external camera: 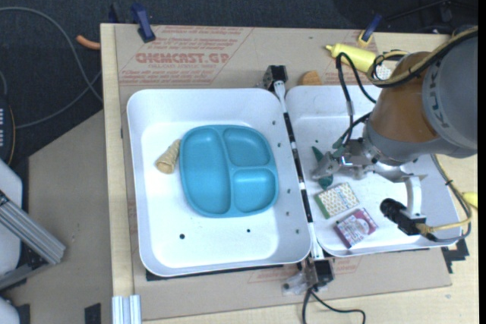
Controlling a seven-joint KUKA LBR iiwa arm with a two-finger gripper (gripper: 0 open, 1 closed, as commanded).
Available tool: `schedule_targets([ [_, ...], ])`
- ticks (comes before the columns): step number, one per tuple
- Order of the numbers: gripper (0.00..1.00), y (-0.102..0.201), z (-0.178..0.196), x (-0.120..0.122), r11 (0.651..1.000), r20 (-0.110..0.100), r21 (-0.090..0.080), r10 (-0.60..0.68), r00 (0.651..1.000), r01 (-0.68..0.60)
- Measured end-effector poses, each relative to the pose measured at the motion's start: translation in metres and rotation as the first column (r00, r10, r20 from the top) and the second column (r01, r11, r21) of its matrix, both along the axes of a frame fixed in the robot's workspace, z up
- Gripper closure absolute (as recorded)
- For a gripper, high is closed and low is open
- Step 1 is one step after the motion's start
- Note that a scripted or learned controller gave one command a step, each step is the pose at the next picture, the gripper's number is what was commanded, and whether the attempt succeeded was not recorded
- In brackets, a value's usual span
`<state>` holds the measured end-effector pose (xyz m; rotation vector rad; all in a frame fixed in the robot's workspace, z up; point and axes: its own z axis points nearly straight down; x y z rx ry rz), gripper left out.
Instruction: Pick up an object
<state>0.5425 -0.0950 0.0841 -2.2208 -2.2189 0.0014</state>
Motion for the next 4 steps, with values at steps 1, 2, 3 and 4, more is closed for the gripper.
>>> schedule_targets([
  [1,0.00,0.003,0.000,-0.008,1.000,-0.001,0.001,0.000,1.000,0.000],
  [2,1.00,0.003,0.010,-0.008,1.000,0.001,0.001,-0.001,1.000,0.001],
  [3,1.00,0.006,0.101,-0.045,1.000,0.004,-0.002,0.000,1.000,0.000],
  [4,1.00,-0.033,0.119,0.038,1.000,0.004,-0.002,0.001,1.000,-0.001],
])
